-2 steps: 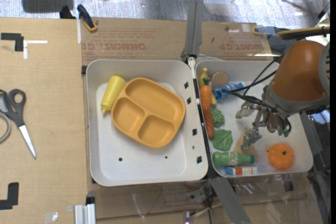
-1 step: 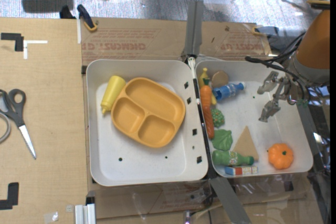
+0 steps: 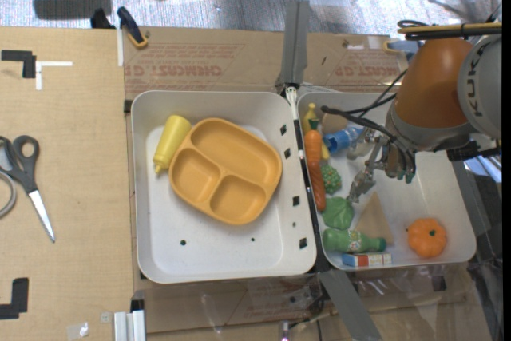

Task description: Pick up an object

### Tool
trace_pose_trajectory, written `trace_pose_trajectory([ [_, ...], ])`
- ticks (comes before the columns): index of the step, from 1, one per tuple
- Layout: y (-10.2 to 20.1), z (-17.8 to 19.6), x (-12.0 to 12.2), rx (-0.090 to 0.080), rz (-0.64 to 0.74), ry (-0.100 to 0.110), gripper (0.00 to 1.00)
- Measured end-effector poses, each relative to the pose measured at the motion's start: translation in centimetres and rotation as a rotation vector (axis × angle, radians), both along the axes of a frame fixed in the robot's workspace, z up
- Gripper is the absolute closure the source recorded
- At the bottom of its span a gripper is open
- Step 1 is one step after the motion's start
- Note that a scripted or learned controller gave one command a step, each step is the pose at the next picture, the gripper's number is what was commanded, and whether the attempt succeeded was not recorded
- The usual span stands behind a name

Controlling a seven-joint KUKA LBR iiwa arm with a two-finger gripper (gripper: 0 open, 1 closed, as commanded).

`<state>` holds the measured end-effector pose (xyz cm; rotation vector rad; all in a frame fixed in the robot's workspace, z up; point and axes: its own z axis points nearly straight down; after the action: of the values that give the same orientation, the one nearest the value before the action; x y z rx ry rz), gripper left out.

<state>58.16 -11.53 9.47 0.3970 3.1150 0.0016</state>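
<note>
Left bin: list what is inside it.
The left bin holds an orange divided plate and a yellow bottle lying against the plate's left edge. Whatever lies under the plate is covered and cannot be seen.

Two white bins sit side by side, the left bin (image 3: 160,251) carrying one orange divided plate (image 3: 226,169) and one yellow bottle (image 3: 170,141), the right bin (image 3: 447,196) carrying one carrot (image 3: 314,164), one small pumpkin (image 3: 426,238), one green bottle (image 3: 353,239) and one blue bottle (image 3: 342,140).

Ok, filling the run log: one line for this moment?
gripper: open, holding nothing | over right bin | nearest: green toy
</note>
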Motion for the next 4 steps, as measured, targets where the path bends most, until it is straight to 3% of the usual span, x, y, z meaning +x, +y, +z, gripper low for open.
trace_pose_trajectory([
  [1, -7.5, 1.2, -0.8, -0.003, 0.018, -0.004, 0.00],
  [2, -1.7, 0.1, -4.7, 0.000, 0.008, -0.006, 0.00],
  [3, -5.9, 9.9, -2.7, -0.002, -0.011, -0.003, 0.00],
  [4, -2.8, -0.2, -1.0, -0.001, 0.129, -0.002, 0.00],
])
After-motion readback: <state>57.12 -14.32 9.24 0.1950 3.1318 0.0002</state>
